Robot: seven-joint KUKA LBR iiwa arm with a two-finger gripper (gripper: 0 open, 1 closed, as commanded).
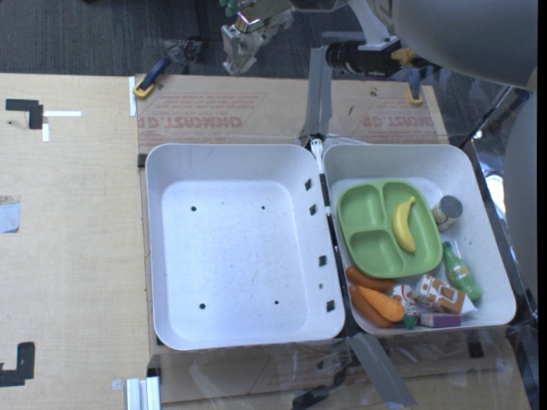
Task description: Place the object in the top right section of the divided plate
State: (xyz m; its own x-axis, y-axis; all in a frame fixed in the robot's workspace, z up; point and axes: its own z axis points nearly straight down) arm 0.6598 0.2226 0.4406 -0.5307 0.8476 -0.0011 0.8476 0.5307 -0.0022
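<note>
Left bin (171, 229) open; right bin (479, 178) crowded: plate (367, 229), carrots (376, 301), bottle (461, 276).

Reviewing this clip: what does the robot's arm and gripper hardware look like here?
A bulky, smooth, rounded grey arm casing fills the upper right corner. Beyond it is a black cylindrical section with orange-yellow fittings. The two-finger gripper is pale metallic, with small green parts and a spot of red on its body.

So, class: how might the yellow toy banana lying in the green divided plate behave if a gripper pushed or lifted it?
The yellow toy banana looks smooth, so probably slippery. Its curve suggests it may pivot or rock when pushed. It lies inside the green divided plate, whose ridges would likely stop it sliding.
</note>
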